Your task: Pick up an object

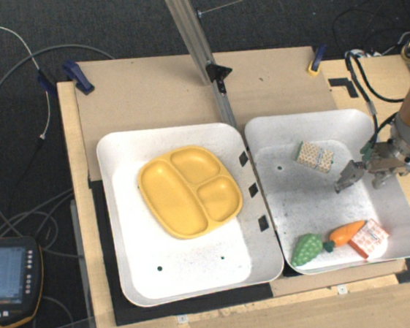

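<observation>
Over the right bin (275, 133), the arm's gripper (361, 175) hovers with fingers spread and empty, the patterned packet (315, 156) lying just up and left of it, long axis slanting down toward the fingers.

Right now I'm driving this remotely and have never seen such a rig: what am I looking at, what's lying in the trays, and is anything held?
One camera looks down at a slant on a wooden bench with two shallow white bins. The grey arm comes in from the picture's right; its gripper hangs over the right bin, with nothing visible between its fingers. That bin holds a small patterned packet near the gripper, and along the near edge a green toy vegetable, an orange carrot and a red-and-white carton. The left bin holds a yellow divided plate.
</observation>
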You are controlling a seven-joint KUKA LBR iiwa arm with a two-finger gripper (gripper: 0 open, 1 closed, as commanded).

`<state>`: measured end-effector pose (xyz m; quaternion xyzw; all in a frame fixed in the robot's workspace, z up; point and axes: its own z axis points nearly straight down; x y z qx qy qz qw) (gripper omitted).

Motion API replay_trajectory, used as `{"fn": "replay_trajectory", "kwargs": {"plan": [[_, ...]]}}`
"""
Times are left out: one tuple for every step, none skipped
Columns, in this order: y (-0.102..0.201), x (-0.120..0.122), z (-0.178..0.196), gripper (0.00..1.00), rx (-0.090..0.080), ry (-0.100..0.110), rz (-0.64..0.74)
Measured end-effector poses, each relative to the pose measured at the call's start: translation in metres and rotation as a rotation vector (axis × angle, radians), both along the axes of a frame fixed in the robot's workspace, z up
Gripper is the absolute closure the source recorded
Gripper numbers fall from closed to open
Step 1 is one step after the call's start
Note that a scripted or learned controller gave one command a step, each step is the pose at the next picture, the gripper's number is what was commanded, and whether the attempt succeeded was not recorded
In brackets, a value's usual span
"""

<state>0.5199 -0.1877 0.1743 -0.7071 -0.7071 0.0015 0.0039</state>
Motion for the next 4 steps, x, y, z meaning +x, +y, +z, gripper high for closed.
{"fn": "replay_trajectory", "kwargs": {"plan": [[0.008,-0.007,-0.056,0.00,0.001,0.000,0.000],[0.009,-0.008,-0.084,0.00,0.000,-0.002,0.000],[0.009,-0.007,-0.071,1.00,-0.001,-0.008,0.001],[0.019,-0.002,-0.018,1.00,-0.005,-0.013,0.002]]}}
